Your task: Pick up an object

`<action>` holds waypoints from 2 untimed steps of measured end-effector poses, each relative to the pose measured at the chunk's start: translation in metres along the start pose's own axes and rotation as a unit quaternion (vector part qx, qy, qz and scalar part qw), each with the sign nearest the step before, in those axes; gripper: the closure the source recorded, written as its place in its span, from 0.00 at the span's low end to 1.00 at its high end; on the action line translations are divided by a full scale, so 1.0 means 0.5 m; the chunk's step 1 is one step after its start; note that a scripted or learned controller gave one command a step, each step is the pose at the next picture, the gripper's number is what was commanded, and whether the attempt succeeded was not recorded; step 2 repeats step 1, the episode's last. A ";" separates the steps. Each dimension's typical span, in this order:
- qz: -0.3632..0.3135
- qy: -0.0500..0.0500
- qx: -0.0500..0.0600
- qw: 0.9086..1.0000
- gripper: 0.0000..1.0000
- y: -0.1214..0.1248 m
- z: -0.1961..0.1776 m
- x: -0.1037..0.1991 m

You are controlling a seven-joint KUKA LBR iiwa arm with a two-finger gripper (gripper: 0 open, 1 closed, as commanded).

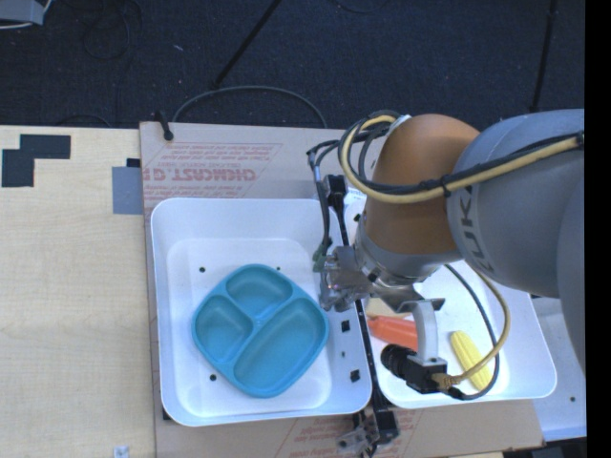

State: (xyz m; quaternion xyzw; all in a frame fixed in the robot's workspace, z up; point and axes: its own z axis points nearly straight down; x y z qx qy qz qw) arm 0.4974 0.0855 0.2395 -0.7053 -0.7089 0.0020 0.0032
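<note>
In the left bin [172, 256], a smooth, rounded blue three-compartment plate [260, 329].

— What sort of place is this?

— A robotics lab, by the look of it. The landmark is the left white bin [167, 256]: it sits on a cardboard sheet [229, 165] laid over a pale wooden bench [67, 303], not on any household counter.

— What else says lab?

— Just right of that bin a big grey industrial arm [516, 208] with an orange band [420, 184] hangs over a second white bin [544, 375], trailing loose cables [363, 151]. Beyond the bin, dark carpet [143, 55] with stray cords and thin stand legs [258, 22].
</note>
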 end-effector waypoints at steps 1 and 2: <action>0.002 -0.001 0.000 1.000 0.00 0.001 0.000 -0.003; 0.002 -0.001 0.000 1.000 0.00 0.001 0.000 -0.003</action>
